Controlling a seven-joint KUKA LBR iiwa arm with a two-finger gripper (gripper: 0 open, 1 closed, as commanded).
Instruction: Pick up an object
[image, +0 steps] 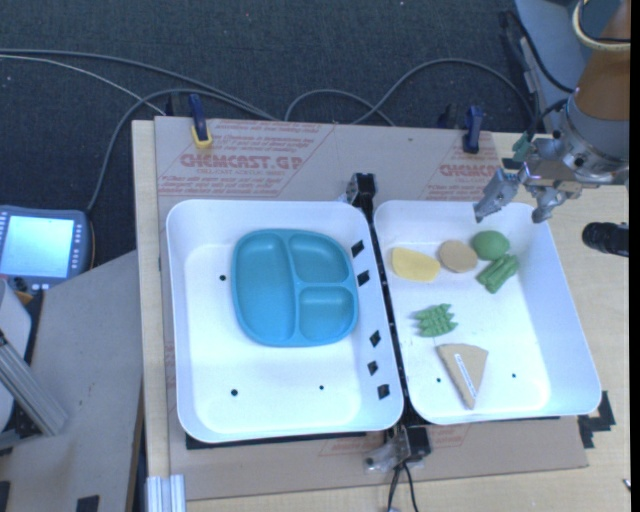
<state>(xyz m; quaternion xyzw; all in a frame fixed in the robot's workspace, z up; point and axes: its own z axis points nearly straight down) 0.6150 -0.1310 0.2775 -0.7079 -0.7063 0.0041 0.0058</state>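
- Candidate objects all lie in the right bin (560, 330). Nearest my gripper: a round green piece (490, 243) at the bin's far side, touching or just beside a ridged green piece (498, 272) that lies slantwise below it.
- Left of those, in a row: a tan round piece (458, 256), then a yellow oval piece (414, 264), the two touching or nearly so.
- Toward the middle of the same bin: a small leafy green piece (435, 320). Nearer the front: a tan wedge (464, 371) with a pale edge, point toward the front rim.
- My gripper (520, 203) hangs over the far rim of the right bin, just above the round green piece. Both fingers (491, 204) stand apart, spread wide, with nothing between them. Height above the bin floor is hard to judge from this slanted view; I seem to be clear of every object.
- Left bin (200, 330) holds a blue divided tray (295, 287) with three compartments, set toward its far half.
- Black clips (362, 190) run along the seam between the two bins.
- Both bins sit on a brown board (260, 150). Red print on it reads "CHEMCAST GP", repeated near the far right corner, partly cut off there.
- Blue clamps (200, 125) pin the board's far edge, one left, one right.
- A handheld pendant (40, 247) with a lit screen sits off the bench, far left.
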